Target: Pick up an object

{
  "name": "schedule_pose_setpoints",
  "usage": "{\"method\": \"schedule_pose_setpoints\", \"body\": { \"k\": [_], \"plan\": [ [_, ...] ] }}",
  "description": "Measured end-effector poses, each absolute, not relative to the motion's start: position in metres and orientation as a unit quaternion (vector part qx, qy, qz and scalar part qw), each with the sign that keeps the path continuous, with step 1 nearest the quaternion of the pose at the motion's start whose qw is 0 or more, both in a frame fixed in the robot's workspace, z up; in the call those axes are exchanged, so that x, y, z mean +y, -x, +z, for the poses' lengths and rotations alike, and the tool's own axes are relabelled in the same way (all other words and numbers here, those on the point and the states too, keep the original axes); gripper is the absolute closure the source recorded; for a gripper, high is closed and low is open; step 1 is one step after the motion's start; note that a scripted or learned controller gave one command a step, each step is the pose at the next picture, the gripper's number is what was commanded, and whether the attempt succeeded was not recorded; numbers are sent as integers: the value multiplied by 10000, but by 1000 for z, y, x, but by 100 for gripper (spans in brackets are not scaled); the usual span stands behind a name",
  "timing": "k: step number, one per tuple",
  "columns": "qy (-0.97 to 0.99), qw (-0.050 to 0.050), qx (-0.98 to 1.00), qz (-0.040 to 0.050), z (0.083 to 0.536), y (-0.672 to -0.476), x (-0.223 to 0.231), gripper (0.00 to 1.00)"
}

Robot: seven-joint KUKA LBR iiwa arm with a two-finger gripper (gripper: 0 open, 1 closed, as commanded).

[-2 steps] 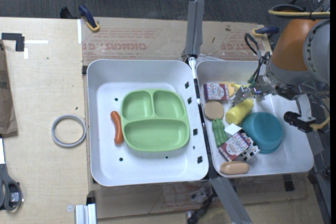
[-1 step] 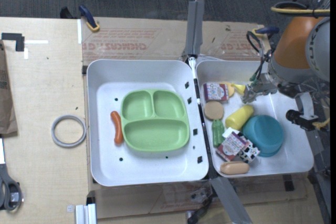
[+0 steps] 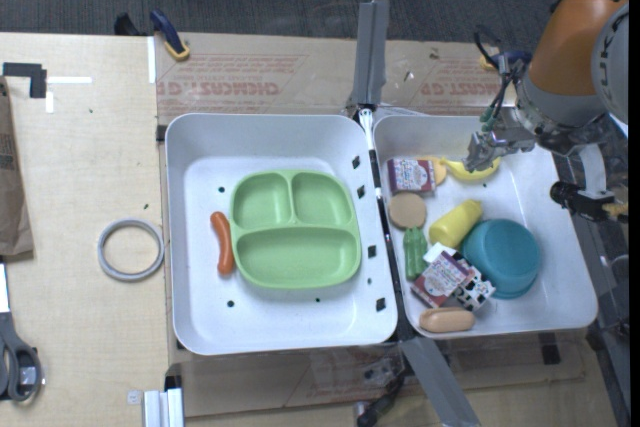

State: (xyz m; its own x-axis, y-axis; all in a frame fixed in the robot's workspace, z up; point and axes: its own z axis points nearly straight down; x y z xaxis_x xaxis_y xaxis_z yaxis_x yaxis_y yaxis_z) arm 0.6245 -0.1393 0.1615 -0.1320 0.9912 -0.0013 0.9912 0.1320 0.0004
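The banana (image 3: 470,170) lies at the far edge of the right bin (image 3: 560,315), beside a snack packet (image 3: 409,175). The tool (image 3: 481,153) sits right over it, touching; whether it grips cannot be told.

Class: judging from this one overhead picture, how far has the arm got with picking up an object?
Done: the gripper has reached the right bin, directly above the banana. In hand: nothing visibly lifted; the banana lies on the bin floor. Left: grasp and raise an item.
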Motion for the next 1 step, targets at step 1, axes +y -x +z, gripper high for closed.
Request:
{"method": "schedule_pose_setpoints", "body": {
  "k": [1],
  "plan": [
    [-6588, 6, 7523, -3, 162, -624, -139, 0]
  ]
}}
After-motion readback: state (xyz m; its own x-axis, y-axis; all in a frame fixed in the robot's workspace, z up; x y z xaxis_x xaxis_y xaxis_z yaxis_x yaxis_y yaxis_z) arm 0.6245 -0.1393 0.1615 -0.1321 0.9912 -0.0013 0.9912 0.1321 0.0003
